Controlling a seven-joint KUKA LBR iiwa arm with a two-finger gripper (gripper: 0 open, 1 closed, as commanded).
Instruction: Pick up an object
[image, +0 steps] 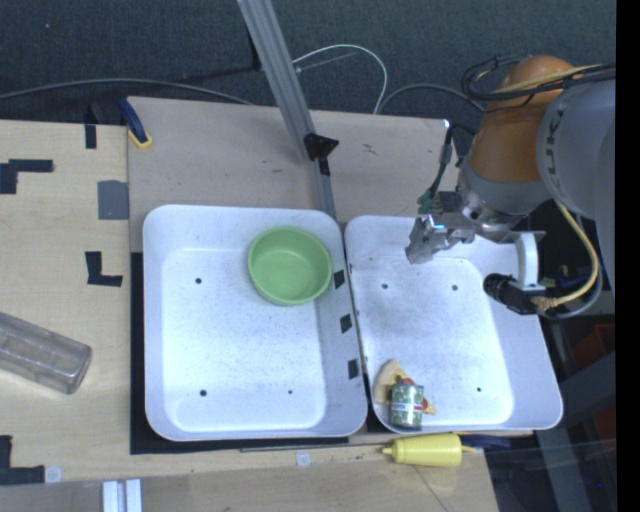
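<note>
Nearest me: yellow plastic squeeze bottle (428, 450) on the table, just outside the right white bin (500, 400). Small green-labelled can (406, 404) sits in that bin's near-left corner. Green plastic bowl (289, 264) in left white bin (180, 400), top right. Gripper (427, 240) over right bin's far edge, nothing in it; can't tell its state.

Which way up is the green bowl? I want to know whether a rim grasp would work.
Upright. The green bowl sits in the left bin with its opening facing up: its rim rings a hollow interior that shows nothing inside.
</note>
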